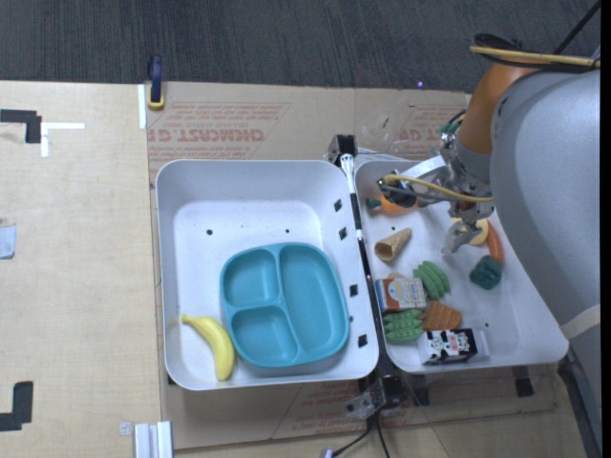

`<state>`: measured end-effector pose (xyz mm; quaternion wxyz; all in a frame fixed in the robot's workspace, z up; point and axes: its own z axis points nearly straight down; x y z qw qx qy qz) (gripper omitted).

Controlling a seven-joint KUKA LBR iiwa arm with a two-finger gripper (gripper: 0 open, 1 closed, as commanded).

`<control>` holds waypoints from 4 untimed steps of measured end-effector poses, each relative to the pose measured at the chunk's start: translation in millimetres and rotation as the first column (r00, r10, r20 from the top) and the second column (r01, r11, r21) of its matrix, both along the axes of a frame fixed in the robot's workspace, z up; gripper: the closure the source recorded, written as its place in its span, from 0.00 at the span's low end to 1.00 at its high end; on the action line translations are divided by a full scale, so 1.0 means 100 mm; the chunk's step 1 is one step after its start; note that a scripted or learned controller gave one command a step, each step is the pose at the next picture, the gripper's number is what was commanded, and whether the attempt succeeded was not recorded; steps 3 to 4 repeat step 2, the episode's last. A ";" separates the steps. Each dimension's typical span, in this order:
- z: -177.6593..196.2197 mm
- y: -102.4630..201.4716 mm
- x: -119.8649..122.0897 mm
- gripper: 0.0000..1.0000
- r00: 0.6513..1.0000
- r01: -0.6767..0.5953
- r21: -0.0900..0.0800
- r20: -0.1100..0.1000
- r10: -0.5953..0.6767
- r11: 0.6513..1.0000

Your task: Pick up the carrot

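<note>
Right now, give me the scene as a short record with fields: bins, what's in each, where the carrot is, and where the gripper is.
left bin: blue divided plate, banana beside its left edge
right bin: ice cream cone, carrot, green vegetables, small cartons, other toy food
carrot position: near the bin's front, between a green pod and the black-and-white carton
gripper: over the right bin's far half, apart from the carrot
fingers: cannot tell
</note>
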<state>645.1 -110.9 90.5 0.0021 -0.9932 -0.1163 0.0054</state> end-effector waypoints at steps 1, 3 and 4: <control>-0.01 0.12 0.02 0.00 1.000 0.018 -0.007 -0.007 -0.018 1.000; -0.01 0.12 0.02 0.00 1.000 0.020 -0.007 -0.008 -0.020 1.000; -0.01 0.12 0.02 0.00 1.000 0.020 -0.007 -0.008 -0.020 1.000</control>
